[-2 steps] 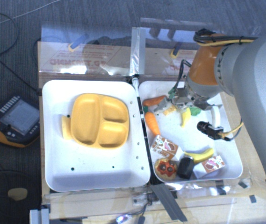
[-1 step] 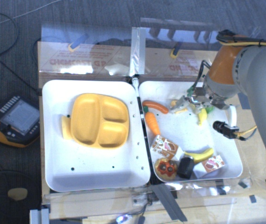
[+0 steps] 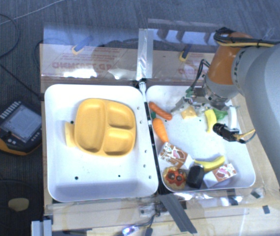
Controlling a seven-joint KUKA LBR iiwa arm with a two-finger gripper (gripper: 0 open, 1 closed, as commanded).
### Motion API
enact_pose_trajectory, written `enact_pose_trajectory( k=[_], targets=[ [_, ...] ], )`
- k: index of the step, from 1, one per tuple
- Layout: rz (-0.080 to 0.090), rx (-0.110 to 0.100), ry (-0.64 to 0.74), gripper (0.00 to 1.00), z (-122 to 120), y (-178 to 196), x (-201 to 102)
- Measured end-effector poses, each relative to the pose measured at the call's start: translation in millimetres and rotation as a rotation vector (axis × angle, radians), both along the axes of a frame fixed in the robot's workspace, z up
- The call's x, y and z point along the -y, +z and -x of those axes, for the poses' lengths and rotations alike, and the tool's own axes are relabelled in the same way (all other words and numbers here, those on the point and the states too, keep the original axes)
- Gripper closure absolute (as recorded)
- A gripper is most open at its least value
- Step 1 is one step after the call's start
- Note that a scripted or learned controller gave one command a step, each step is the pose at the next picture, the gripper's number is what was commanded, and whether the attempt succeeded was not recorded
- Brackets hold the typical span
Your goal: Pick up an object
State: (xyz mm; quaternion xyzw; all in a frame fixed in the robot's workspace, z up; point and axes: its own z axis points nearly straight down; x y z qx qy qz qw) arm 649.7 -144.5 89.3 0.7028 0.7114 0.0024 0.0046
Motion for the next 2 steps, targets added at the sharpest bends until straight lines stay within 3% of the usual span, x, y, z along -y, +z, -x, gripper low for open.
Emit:
enact_pose_trajectory(
  k=[1,2],
  targets=[
    [0.003,0.0,0.002,1.0,-0.4,10.2,0.1],
    [-0.005,0.004,-0.244,1.0,39.4,1.5,19.5]
  ],
)
